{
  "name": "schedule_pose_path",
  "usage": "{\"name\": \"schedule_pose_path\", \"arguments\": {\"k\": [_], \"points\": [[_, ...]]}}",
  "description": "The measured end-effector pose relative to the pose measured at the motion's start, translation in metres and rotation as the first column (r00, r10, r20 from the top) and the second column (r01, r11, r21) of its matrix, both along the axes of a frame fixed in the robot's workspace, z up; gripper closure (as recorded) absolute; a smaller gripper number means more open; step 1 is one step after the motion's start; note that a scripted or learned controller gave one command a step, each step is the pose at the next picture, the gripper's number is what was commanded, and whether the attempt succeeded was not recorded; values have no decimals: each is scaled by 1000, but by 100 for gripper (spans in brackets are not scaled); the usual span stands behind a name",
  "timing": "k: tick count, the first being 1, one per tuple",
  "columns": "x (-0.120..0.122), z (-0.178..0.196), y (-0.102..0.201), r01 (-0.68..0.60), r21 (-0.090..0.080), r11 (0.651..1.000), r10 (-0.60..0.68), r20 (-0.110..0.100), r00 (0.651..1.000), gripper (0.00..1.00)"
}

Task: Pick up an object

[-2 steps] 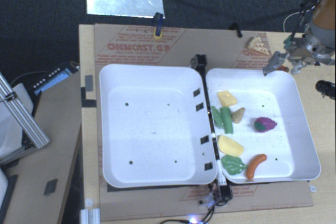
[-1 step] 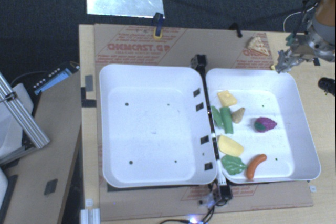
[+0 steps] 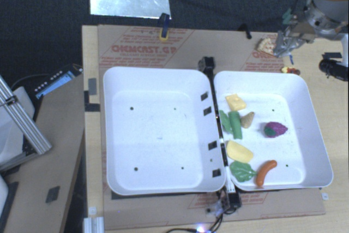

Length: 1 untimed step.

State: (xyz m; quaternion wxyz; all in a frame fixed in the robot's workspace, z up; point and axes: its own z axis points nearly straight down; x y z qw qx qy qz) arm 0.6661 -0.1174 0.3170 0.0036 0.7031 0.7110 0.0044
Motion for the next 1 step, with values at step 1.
{"name": "schedule_pose_path", "arguments": {"k": [1], "points": [[-2,42,78,-2,2,1000,2,-3,1000,100]]}}
